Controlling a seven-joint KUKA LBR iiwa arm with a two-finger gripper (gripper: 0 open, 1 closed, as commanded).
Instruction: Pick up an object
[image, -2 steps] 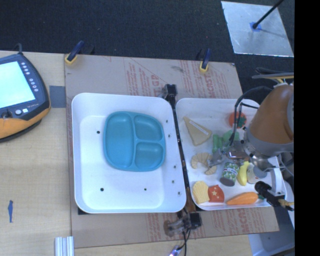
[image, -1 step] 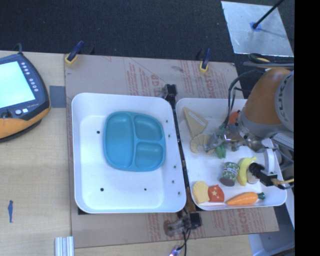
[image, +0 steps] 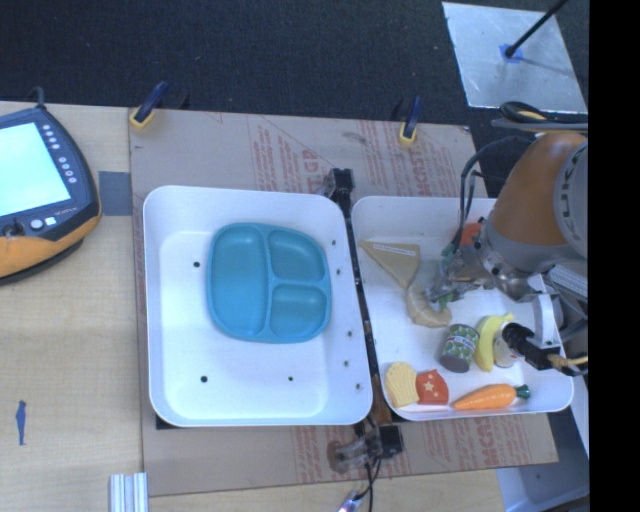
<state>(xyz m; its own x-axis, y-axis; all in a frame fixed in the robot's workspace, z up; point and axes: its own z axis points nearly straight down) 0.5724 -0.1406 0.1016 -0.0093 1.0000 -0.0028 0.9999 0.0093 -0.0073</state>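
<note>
The right bin (image: 372, 330) holds several toy foods. A beige wedge (image: 396, 262) lies at its far left, with a pale round piece (image: 428, 312) just below it. Nearer the front are a dark green can (image: 460, 347), a yellow banana (image: 491, 340), a yellow block (image: 401, 383), a red piece with a star (image: 432, 387) and an orange carrot (image: 487, 398). My gripper (image: 445, 286) reaches down into the middle of this bin, right above the pale round piece and beside the wedge. Nothing shows between its tips.
The left bin (image: 170, 380) holds a blue divided plate (image: 268, 282). The grey and orange arm (image: 540, 205) covers the right bin's far right side. A tablet-like pendant (image: 40, 190) lies at the far left of the bench. Clamps (image: 408, 122) pin the cardboard sheet.
</note>
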